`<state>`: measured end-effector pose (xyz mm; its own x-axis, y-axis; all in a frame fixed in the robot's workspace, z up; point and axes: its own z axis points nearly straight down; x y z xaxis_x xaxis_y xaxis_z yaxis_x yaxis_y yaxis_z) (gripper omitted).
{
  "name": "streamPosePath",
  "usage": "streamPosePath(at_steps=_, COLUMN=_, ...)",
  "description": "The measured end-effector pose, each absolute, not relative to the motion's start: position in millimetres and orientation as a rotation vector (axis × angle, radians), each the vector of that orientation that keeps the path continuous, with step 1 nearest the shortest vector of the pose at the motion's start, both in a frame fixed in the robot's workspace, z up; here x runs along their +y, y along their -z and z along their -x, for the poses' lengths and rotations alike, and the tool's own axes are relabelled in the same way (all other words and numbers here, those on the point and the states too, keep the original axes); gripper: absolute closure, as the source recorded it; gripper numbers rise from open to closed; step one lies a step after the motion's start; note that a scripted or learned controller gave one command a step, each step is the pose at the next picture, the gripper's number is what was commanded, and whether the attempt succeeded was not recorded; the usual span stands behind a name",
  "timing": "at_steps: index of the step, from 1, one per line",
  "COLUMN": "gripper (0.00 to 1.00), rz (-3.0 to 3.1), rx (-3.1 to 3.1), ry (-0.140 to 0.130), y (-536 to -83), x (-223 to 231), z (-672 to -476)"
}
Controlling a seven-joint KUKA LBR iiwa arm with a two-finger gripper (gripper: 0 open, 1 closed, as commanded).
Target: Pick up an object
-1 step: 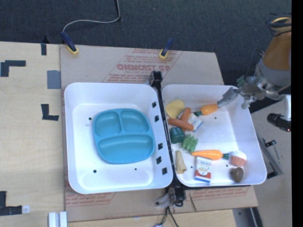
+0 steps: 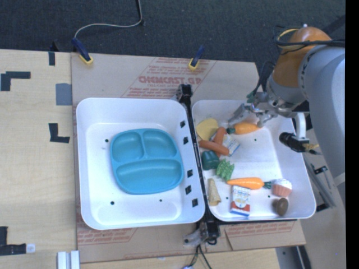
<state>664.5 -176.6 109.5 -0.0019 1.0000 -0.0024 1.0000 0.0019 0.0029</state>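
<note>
Grey two-finger gripper [image 2: 245,118] low in right white bin [image 2: 297,167]; jaws' state unclear; small orange carrot-shaped toy [image 2: 245,129] just beside; blue sectioned plate [image 2: 147,160] in left bin.

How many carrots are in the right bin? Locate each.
2. One carrot lies by the gripper at the far side; another carrot lies near the front, by the carton. Others may be hidden.
</note>
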Motion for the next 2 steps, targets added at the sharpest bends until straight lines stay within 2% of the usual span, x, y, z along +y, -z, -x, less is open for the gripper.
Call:
streamPosePath(at_steps=1, gripper=1.00, rz=-2.212, rx=2.220, ry=-0.002, y=-121.8, x=-176.7, z=-665.9)
streamPosePath(at_steps=2, gripper=0.00, rz=-2.213, rx=2.220, ry=-0.001, y=-121.5, x=-176.6, z=-665.8)
